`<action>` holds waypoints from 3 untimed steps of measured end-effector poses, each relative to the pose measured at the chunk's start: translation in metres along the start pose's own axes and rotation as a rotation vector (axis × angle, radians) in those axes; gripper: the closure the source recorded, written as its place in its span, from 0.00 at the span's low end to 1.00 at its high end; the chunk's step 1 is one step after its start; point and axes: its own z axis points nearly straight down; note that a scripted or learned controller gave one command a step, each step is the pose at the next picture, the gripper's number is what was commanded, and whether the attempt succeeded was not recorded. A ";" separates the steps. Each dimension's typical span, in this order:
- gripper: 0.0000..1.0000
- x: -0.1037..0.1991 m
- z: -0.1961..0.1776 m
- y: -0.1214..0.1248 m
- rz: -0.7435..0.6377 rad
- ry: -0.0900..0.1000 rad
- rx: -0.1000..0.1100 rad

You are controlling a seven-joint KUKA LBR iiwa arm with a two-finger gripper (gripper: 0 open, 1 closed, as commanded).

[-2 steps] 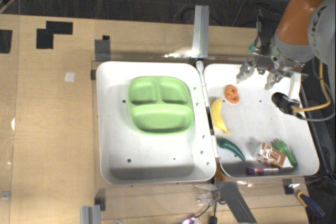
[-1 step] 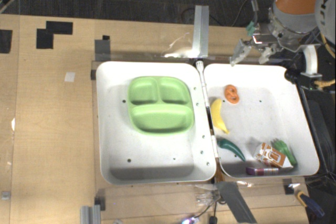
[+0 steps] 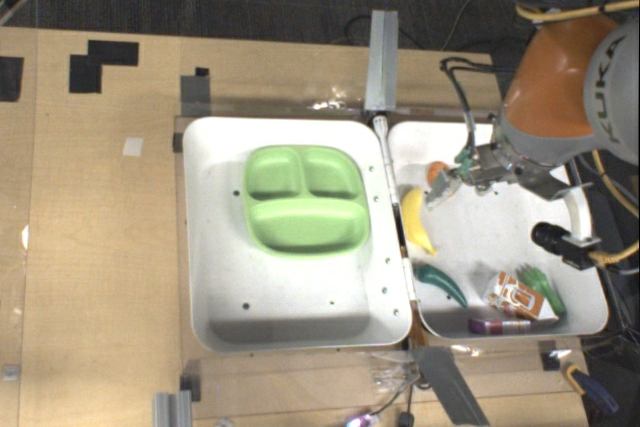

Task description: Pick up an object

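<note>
A wooden bench [image 3: 90, 245] bears two shallow white bins. In the right bin [image 3: 600, 310], the gripper [image 3: 447, 183] hangs beside a small orange object [image 3: 437, 172]; its closure cannot be told. The yellow banana [image 3: 415, 220] could be nudged aside and the grasp missed.

- One fixed camera looked down at a slant from above the bench [image 3: 90, 215].
- It took in both white bins: left bin [image 3: 215, 215], right bin [image 3: 580, 305].
- The arm [image 3: 560, 85] entered from the right.
</note>
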 end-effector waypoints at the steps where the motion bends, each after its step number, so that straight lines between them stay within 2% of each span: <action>1: 0.00 -0.030 -0.011 0.000 0.006 -0.001 -0.002; 2: 0.00 -0.047 0.048 -0.015 -0.115 -0.001 -0.001; 3: 0.00 -0.057 0.094 0.032 -0.326 -0.002 -0.003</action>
